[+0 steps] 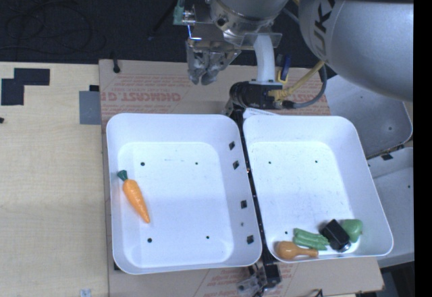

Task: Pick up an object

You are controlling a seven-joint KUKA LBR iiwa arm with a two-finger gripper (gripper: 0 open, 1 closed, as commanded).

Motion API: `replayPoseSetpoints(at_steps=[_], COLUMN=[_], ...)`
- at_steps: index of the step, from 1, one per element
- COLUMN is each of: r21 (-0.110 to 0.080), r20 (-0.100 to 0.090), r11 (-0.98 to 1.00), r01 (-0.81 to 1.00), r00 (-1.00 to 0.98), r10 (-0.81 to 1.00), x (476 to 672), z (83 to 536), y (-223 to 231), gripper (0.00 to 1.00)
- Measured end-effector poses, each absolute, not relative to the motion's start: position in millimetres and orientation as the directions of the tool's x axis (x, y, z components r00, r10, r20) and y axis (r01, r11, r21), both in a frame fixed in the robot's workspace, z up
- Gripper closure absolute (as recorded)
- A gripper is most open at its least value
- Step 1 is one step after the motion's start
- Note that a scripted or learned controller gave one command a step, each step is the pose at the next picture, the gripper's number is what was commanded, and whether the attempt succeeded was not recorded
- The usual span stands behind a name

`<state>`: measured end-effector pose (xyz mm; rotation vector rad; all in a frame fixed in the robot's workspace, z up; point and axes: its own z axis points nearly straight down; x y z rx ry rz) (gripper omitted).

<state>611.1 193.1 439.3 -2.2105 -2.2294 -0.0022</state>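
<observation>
Lying alone in the left bin [223,128], close to its left wall, the carrot [136,199] is your easiest target: a small orange toy with a green stub at the upper end, tapering toward the lower right. You can expect it to be light and stiff, probably moulded plastic, so weight is no worry; the smooth, rounded skin is, since it may squirt out of a pinch near the tip. Take it across the thick part just below the green top, fingers square to its long axis, and mind the wall beside it.

The right bin [364,154] holds a clump in its near corner: a tan pear-like piece [294,250], a green pod [310,239], a black block [335,234] and another green item [352,227], touching or overlapping, harder to separate cleanly.

The gripper [206,71] hangs well above the bench beyond the far edge of the left bin, carrying nothing; its fingers look drawn together, with no gap you can make out between them.
</observation>
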Motion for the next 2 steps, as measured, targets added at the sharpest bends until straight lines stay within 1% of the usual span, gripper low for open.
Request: replayPoseSetpoints(at_steps=[1, 2], r21=[-0.006, -0.006], r20=[-0.001, -0.001], r11=[-0.003, 0.007], r01=[1.0, 1.0], r00=[0.003, -0.007], r10=[1.0, 1.0], x=[553.7, 572.6], z=[444, 417], y=[164, 243], gripper=[1.0, 1.0])
